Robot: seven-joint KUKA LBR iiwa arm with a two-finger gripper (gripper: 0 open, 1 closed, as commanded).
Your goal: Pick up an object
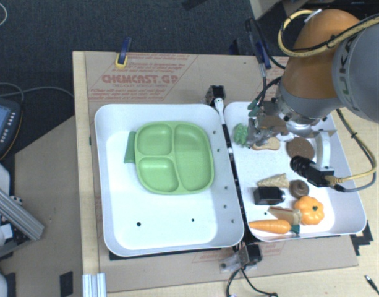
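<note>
The left bin [112,184] contains a green divided plate [174,156] lying flat. The arm [322,60] reaches over the right bin [347,212], with the hand [258,129] low at the bin's far left corner beside a small green item [240,133]. Nearer the camera lie a carrot [269,226], a small pumpkin [310,209] and a black block [268,195].

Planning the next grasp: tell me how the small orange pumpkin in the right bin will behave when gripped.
The pumpkin looks rounded and glossy, so it may slip or roll from a two-finger pinch. It seems a light toy. The carrot lies close beside it and may get nudged.
</note>
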